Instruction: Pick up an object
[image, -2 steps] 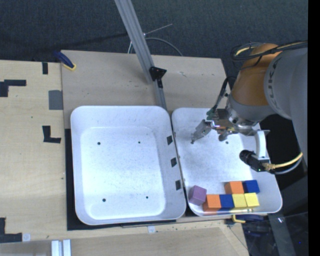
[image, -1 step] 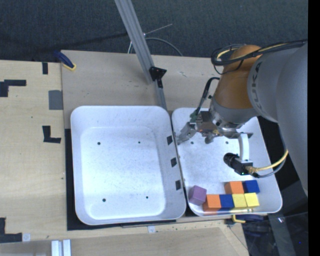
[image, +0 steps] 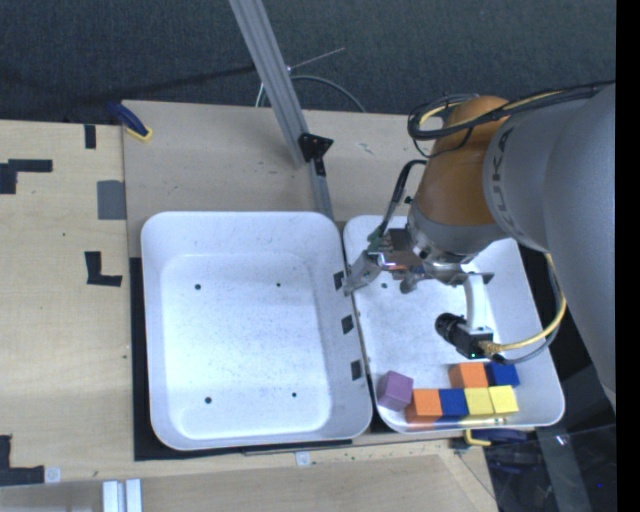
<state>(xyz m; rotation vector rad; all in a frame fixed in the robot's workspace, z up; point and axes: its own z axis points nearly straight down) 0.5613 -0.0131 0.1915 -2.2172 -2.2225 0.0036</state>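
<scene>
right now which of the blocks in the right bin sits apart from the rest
The purple block, at the left end of the group in the right bin. It sits tilted and slightly apart, while the orange, blue and yellow blocks are packed together.

Light wooden bench, dark blue-grey floor, slanted metal pole

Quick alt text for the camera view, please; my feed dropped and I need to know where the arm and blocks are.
The arm's gripper hangs over the upper left of the right bin, well apart from the blocks. A purple block and orange, blue and yellow blocks cluster along that bin's near edge, beside the left bin.
</scene>
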